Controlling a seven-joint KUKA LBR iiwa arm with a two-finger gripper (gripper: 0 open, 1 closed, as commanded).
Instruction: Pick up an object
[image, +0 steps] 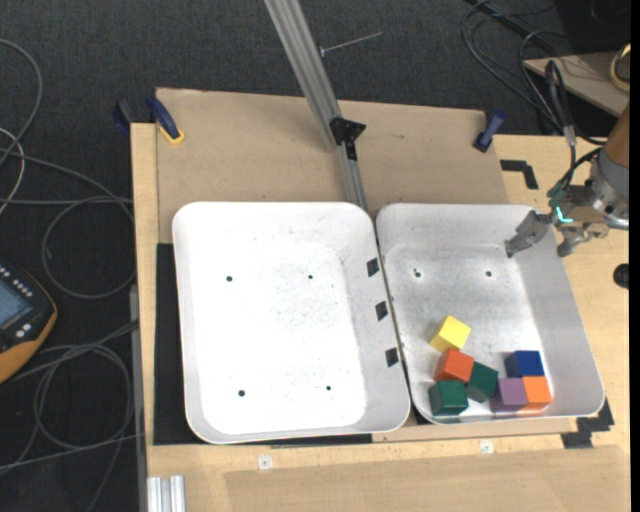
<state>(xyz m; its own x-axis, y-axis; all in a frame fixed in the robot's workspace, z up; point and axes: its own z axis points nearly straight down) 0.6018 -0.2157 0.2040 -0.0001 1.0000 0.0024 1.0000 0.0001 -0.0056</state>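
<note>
Coloured cubes, a small yellow wooden block (452, 332) nearest, cluster at the near end of the right white plastic bin (560, 300). Well apart, the two-finger metal gripper (547, 238) hangs over the bin's far right corner, fingers spread, nothing between them.

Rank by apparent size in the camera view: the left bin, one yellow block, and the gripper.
1. left bin, by far the largest.
2. gripper, much smaller.
3. yellow block, slightly smaller than the gripper; these two look close, so their order is unsure.
</note>
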